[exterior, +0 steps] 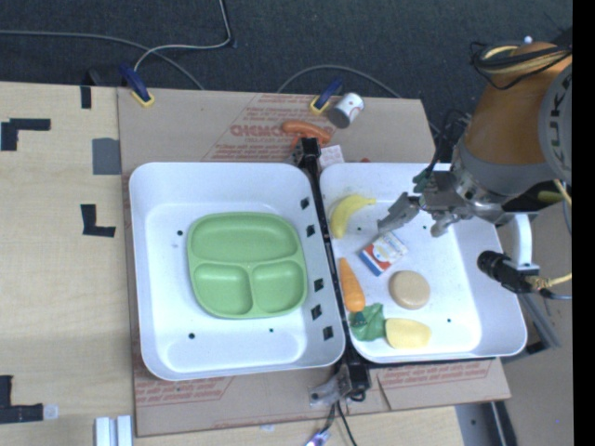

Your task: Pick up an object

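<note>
At the right edge of the frame my arm (pixel 521 110) shows a broad orange band, rounded and glossy, with grey casing beside it bearing part of a dark printed letter. Thin yellow and black cables loop over the top of the orange section. Below it my wrist narrows to a grey metal collar. My gripper (pixel 418 214) is grey, with two slim fingers. A black cylindrical fitting sits lower right, yellow wire trailing from it.

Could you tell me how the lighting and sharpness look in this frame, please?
Camera view: even, soft light; the white bins look bright, nearly washed out at their rims; faint shadows under the green tray; the gripper is slightly blurred; overall focus is mildly soft.
</note>
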`<state>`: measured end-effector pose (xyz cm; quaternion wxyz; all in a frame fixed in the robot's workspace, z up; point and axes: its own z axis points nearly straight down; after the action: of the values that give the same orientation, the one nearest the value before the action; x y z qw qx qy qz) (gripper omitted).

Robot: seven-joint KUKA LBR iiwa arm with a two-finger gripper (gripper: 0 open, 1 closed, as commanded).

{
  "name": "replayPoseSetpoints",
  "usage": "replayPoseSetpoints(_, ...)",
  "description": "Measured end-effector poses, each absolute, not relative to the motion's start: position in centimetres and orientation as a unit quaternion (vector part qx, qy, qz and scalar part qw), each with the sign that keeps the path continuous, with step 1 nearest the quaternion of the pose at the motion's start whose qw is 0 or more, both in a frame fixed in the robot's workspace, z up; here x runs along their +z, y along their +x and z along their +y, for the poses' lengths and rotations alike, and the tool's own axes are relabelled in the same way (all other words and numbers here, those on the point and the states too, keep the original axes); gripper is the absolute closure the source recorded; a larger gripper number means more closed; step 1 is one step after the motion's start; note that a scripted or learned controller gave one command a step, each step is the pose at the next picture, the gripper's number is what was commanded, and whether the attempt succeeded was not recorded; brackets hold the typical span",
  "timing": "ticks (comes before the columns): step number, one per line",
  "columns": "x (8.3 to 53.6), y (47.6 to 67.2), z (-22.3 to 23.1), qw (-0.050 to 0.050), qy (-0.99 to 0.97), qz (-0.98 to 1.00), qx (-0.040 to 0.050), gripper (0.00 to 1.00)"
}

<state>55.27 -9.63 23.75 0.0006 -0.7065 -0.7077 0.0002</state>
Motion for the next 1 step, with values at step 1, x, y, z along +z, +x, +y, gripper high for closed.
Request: replayPoseSetpoints(1, 11.29, 58.71, -10.87, 0.001, -0.707, -0.707, 0.0009, 0.00)
